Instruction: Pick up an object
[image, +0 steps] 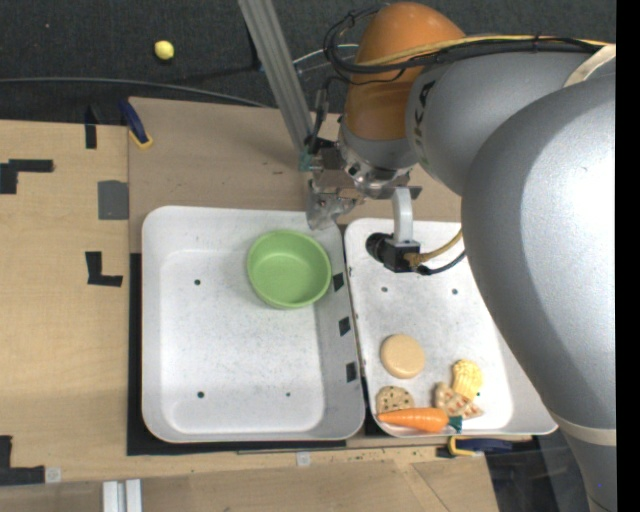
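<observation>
1. At the upper middle of the frame, the gripper (322, 212) hangs over the far rim where the two bins meet, just beside the green bowl (288, 268); whether its jaws are apart or together cannot be told, as they are small and dark against the rim.
2. In the left bin (180, 330), the green bowl sits upright near the far right corner, close to the divider.
3. In the right bin (430, 300), toward the lower right of the frame, lie a round tan biscuit (402, 355), a darker round cracker (394, 399), an orange carrot (414, 421) along the near rim, and a yellow piece (465, 377) above a small waffle-patterned item (457, 400).
4. At the right, the grey arm (540, 200) with its orange band (400, 40) covers much of the frame.
5. At the upper left, a small yellow ball (164, 49) rests on the dark surface beyond the counter (60, 300).
</observation>
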